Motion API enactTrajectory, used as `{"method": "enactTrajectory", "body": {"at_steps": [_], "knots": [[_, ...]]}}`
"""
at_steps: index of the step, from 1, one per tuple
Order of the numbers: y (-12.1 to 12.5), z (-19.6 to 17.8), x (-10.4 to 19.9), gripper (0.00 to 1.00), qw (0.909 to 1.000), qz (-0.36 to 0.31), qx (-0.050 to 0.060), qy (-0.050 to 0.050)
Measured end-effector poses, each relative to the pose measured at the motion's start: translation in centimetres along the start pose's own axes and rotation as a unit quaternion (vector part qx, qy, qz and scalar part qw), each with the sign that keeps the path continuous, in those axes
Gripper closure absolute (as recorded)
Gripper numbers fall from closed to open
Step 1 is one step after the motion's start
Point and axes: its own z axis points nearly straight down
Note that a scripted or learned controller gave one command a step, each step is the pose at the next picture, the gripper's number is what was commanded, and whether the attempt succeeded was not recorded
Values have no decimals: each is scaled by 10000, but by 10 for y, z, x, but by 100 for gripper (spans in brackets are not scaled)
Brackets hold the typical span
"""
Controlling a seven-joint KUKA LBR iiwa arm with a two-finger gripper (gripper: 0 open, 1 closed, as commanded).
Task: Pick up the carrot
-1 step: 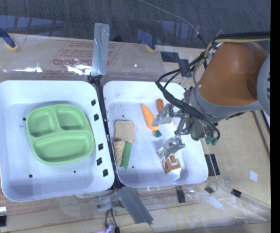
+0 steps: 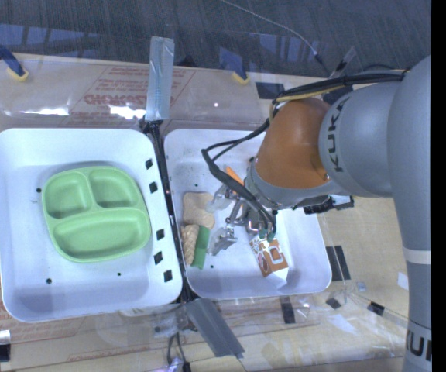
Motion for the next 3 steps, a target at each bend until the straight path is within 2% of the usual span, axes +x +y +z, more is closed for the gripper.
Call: {"method": "enactTrajectory", "body": {"at_steps": [1,2,3], "knots": [[2,-15,-4,100,10000,-41,2,-61],[62,-78,-68,100,9999,-132,-7,-85],[89,-77,-72,100,9787,-2051,10,-73]]}}
